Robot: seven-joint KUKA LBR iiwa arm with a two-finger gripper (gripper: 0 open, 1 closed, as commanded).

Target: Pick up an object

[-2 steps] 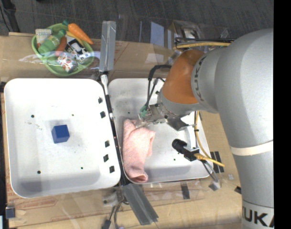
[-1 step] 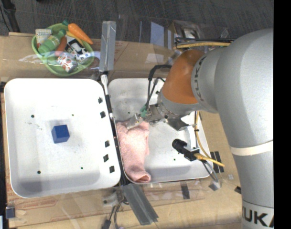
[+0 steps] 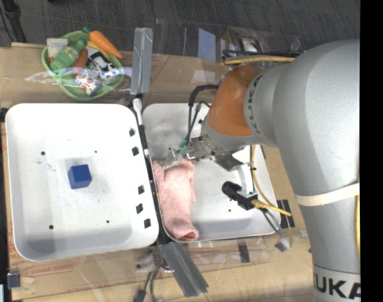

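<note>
A pink cloth (image 3: 176, 197) lies along the left side of the right bin (image 3: 210, 230), reaching from the bin's middle down to its front edge. My gripper (image 3: 187, 151) is low in that bin, right at the cloth's top end, under the grey arm with the orange band (image 3: 234, 104). The arm's bulk hides much of the gripper. A blue cube (image 3: 80, 175) sits alone in the left bin (image 3: 27, 131), far from the gripper.
A green bowl (image 3: 84, 65) full of toy items, with an orange carrot on top, stands behind the left bin. A black cable fitting (image 3: 238, 194) hangs over the right bin's middle. A divider with black clips (image 3: 141, 168) separates the bins.
</note>
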